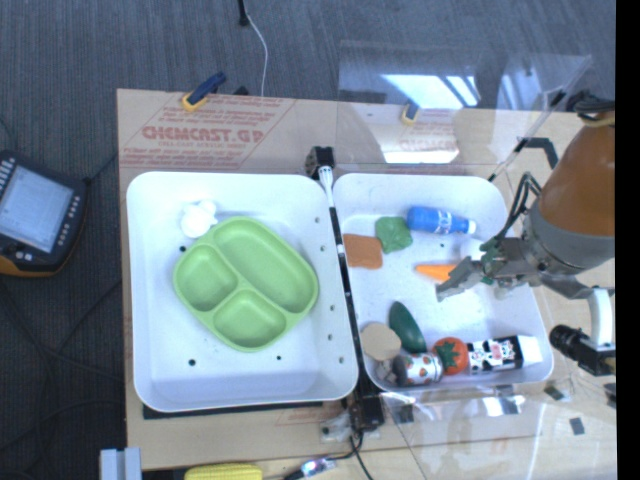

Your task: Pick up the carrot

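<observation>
The carrot (434, 269) is a small, slim orange piece lying flat on the white floor of the right-hand bin (520, 313), near the bin's middle. It lies roughly crosswise, its narrower tip pointing toward the left bin. Its right end is hidden, so its full length cannot be judged.

Carrot (432, 269) end (pincer-side) hidden

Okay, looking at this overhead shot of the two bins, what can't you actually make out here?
- Small orange carrot: its right end is hidden behind the grey two-finger gripper; contact cannot be judged.
- Small can near the right white bin's front wall: label too small to read.
- Grey arm with the orange band: cut off by the right edge.
</observation>
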Motion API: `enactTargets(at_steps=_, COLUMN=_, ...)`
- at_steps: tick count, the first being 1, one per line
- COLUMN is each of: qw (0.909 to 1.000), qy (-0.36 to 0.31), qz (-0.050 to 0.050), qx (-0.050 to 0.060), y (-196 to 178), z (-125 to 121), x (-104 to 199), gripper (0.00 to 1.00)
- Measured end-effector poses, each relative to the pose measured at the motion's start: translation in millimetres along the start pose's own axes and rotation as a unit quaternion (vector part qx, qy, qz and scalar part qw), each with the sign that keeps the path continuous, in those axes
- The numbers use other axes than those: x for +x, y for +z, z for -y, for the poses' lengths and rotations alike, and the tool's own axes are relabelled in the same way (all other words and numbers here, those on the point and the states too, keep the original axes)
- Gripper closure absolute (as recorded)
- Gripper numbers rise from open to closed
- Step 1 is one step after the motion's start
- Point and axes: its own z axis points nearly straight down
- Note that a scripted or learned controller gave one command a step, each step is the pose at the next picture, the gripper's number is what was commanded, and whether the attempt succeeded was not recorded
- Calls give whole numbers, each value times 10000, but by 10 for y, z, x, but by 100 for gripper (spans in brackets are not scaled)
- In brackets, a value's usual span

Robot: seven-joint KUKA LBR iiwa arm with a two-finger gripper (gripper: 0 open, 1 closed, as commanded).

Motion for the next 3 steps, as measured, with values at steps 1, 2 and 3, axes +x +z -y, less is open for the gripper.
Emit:
enactTargets(at_steps=1, qw=9941, qy=1088, qz=-11, qx=-12, y=1221, z=-334, x=-577, gripper=0)
enactTargets(at_steps=2, qw=9836, qy=1802, qz=28, qx=-69, y=1309, z=-1064, x=-333, gripper=0)
enactTargets(at_steps=3, qw=9838, qy=1791, qz=37, qx=-83, y=1198, z=-1073, x=-334, gripper=100)
